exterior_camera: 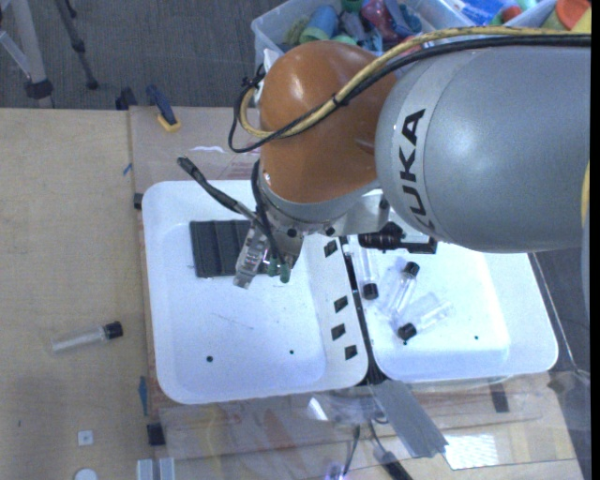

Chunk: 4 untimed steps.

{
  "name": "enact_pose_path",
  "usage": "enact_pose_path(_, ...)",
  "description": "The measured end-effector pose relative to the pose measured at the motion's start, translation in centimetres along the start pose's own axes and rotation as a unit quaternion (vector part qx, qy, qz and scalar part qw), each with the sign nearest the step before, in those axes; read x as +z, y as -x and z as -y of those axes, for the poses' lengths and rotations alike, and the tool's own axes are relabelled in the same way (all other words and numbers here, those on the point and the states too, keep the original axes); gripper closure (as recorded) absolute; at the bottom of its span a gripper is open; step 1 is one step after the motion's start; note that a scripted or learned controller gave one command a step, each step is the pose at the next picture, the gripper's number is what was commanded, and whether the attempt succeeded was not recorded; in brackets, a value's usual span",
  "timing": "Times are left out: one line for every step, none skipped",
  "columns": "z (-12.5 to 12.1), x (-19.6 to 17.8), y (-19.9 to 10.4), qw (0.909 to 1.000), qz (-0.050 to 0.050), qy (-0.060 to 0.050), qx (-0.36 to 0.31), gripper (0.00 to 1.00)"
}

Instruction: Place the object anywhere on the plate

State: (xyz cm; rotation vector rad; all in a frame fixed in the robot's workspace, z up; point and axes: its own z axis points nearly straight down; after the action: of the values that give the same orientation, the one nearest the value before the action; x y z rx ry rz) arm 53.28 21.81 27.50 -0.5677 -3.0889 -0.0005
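At the near edge of the counter point(56, 234), grey and clear scraps lie below the two bins. To the left, out on the bare tan surface, a loose vial point(84, 336) with a black cap lies on its side, well apart from the bins.

The left bin point(187, 366) and the right bin point(525, 347) sit touching side by side. A row of small black markers point(339, 317) runs along the strip where they meet. In the right bin lie three clear vials point(412, 305) with black caps, all on their sides and close together near that bin's left half. None of them is on the plate.

Further back, in the left bin, the tool point(258, 258) hangs low under the orange band point(314, 117) of the arm point(487, 141). Its tip is just beside the right edge of the plate point(216, 247), a dark ribbed square lying flat in the bin's far left part. Something pale and translucent shows at the tip, with a bit of green beside it. It is too blurred to say whether it is a vial or part of the tool itself, so I cannot tell how far open the tool is or whether it has hold of anything. Whether the tip touches the plate or the bin floor is also unclear. A black cable point(211, 190) runs from the wrist out over the bin's far rim.

Beyond the counter, behind the arm, stands a tub point(281, 28) heaped with colourful things.
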Motion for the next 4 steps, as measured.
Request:
enact_pose_path(-0.1,-14.0,4.7,0.9975,0.003,0.002,0.070,1.00)
enact_pose_path(0.7,-6.2,-3.9,0.9932,0.001,0.000,0.117,1.00)
enact_pose_path(-1.0,-16.1,0.4,0.9839,0.002,0.001,0.179,1.00)
enact_pose_path(2.3,1.9,-4.2,0.9794,0.000,0.000,0.202,1.00)
